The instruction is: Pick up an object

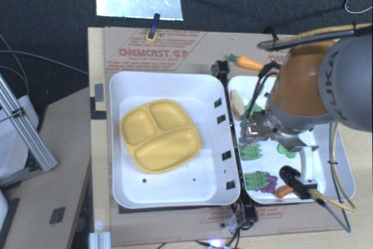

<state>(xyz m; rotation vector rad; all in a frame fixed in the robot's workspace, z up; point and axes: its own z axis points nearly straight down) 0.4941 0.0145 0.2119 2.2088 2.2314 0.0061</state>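
My gripper [252,129] reaches down into the right bin [348,179], close to its left wall. Directly below it in the view lies a green leafy toy [250,152]. A bunch of purple grapes [262,182] rests nearer the front of that bin, with a small orange piece [283,190] beside it. A beige bread-like piece [237,104] lies toward the back left of the bin, next to a thin green item [254,108]. Another green piece [285,152] peeks out under the wrist. The arm hides much of the right bin.
The left bin [125,87] holds a yellow divided plate [161,135]. An orange carrot [247,62] lies on the cardboard behind the right bin. A black hinge strip [228,125] runs between the bins.
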